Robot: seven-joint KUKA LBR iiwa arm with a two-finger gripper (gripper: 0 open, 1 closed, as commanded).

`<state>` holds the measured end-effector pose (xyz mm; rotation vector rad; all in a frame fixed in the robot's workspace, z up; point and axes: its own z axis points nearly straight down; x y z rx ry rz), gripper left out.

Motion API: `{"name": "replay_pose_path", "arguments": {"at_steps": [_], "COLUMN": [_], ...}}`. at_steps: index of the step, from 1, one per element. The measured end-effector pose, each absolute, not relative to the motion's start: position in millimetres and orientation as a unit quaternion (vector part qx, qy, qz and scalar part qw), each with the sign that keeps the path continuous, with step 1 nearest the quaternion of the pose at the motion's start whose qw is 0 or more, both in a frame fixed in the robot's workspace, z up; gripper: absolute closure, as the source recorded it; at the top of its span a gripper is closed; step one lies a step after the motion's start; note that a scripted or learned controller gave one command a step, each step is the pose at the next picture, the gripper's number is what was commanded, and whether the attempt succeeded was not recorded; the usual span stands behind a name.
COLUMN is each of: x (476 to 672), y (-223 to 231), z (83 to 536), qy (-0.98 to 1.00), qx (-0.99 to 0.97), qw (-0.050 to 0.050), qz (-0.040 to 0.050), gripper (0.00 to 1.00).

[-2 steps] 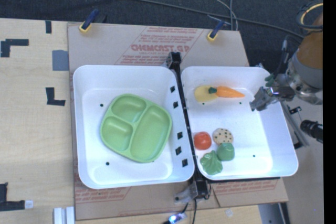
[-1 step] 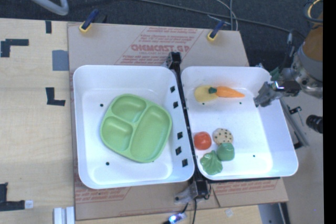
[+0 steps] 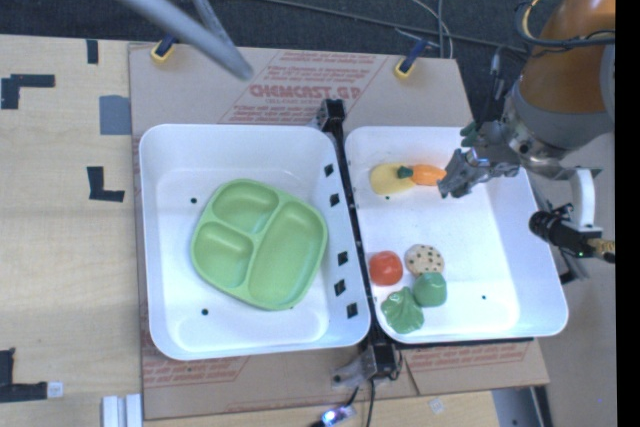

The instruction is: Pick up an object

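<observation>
Wood-grain bench (image 3: 60, 245) w/ black tape marks carries a cardboard sheet (image 3: 300, 85) printed in red; dark floor behind, cables trailing across it. On the cardboard sit two shallow white bins side by side, touching along a black divider strip.

Left bin (image 3: 170, 155): holds one big item, a light-green divided plate (image 3: 260, 242) w/ three compartments, lying flat, slightly rotated, roughly centred.

Right bin (image 3: 520, 265): holds the small stuff. Arm (image 3: 570, 65) comes in from the right, grey body w/ orange band above the wrist, reaching over the bin's upper right corner. Gripper (image 3: 458, 177) sits low at the bin's upper area, tip just beside the orange end of a carrot-like toy (image 3: 428, 175). Can't tell whether the pincer is apart or together; dark mechanism blurs it, and nothing is clearly seen between the tips.

Candidate objects, big to small approx: yellow lemon-like piece (image 3: 388, 180) lying touching the carrot's green end, near the divider; green leafy toy (image 3: 403, 311) at the bin's lower left; green rounded piece (image 3: 431, 290) touching it; red tomato-like ball (image 3: 386, 267) just above; speckled tan cookie (image 3: 424, 259) beside the red one. These four cluster together, well apart from the gripper.
</observation>
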<state>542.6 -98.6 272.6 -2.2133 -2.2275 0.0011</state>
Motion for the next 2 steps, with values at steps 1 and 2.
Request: {"name": "replay_pose_path", "arguments": {"at_steps": [1,2], "x": [558.4,579.9], "y": [-38,15], "z": [266,254], "qy": [-0.709,-0.709], "qx": [-0.705,-0.705], "qw": [0.001,0.001], "qz": [0.0005,0.0005], "gripper": [1.00,1.00]}}
